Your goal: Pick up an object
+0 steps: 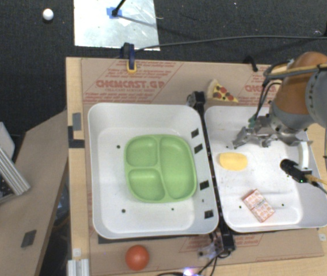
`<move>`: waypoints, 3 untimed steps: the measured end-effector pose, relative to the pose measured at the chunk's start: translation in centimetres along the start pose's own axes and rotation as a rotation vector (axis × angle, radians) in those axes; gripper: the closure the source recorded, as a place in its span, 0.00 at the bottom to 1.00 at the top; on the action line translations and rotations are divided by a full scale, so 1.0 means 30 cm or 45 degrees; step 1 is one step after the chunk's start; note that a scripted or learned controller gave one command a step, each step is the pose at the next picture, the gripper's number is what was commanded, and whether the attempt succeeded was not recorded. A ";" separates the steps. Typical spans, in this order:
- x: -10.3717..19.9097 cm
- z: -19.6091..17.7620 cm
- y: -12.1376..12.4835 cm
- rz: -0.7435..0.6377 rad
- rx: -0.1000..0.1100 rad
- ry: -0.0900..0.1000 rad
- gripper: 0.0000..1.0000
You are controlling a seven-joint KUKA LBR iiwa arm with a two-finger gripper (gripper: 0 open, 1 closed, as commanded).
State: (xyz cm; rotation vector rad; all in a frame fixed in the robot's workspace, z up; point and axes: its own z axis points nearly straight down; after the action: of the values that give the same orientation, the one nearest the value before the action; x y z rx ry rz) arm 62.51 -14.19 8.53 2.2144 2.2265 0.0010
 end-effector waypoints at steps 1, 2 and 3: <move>0.000 -0.038 0.004 -0.002 -0.005 -0.001 1.00; 0.022 -0.204 0.033 0.000 -0.006 0.000 1.00; 0.018 -0.416 0.024 0.000 -0.006 -0.001 1.00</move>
State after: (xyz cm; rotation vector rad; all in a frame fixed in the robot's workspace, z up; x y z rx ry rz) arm 63.22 -13.62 21.02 2.2118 2.2238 0.0056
